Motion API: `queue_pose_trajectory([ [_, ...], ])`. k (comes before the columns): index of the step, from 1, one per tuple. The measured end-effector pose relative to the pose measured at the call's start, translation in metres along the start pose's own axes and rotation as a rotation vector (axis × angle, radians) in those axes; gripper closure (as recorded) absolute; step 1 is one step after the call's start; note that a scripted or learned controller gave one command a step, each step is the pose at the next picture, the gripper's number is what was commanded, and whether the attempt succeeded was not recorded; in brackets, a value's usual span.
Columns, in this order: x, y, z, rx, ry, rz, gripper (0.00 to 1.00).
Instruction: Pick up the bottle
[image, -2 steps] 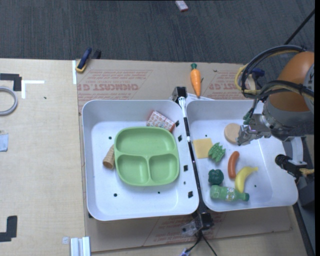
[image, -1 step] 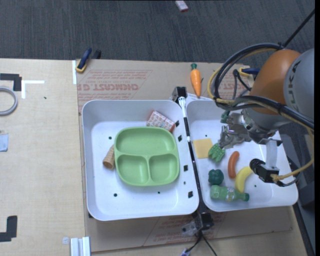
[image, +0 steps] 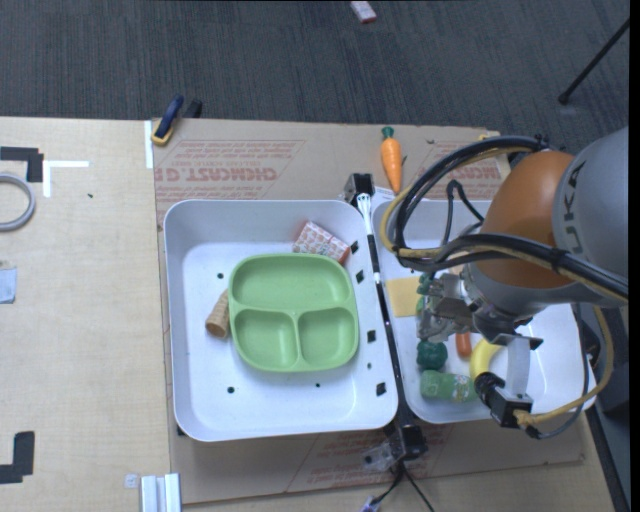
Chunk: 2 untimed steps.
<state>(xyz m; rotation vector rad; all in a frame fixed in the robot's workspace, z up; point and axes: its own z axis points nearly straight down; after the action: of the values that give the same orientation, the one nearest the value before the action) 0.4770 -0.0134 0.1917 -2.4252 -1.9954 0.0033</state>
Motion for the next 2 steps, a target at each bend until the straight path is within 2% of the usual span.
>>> queue_pose_trajectory([
  [1, 0.079, -0.015, -0.064, 0.0, -0.001, 0.203, 1.0],
  [2, 0.042, -0.008, -0.051, 0.001, -0.001, 0.549, 1.0],
])
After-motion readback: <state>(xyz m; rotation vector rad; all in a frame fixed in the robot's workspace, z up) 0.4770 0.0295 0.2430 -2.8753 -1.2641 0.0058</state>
